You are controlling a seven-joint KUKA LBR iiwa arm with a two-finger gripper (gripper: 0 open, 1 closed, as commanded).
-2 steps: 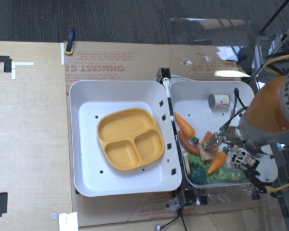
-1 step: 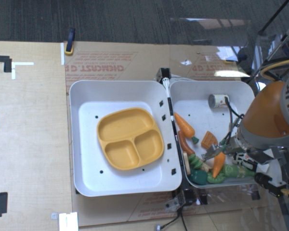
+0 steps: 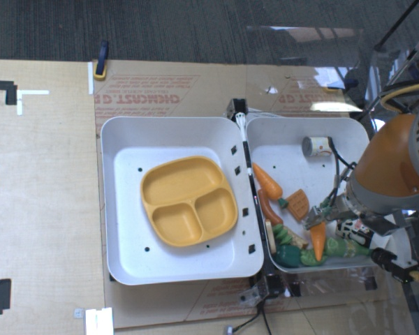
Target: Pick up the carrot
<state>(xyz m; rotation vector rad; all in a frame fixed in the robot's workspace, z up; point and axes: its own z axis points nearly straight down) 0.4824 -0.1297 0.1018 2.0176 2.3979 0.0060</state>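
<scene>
Carrot [image 3: 318, 240] clamped upright in our end effector [image 3: 316, 222], we see it above the right bin's [image 3: 286, 142] front edge.

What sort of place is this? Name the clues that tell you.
Probably a robot-testing lab: a robot arm reaches over two white bins, with toy food like a carrot and a yellow divided plate.

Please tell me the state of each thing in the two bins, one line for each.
yellow divided plate: flat in left bin, nothing on it.
carrot: lying in right bin near the divider.
second carrot: upright, at the gripper.
grey cylinder: on its side, far end of right bin.
</scene>
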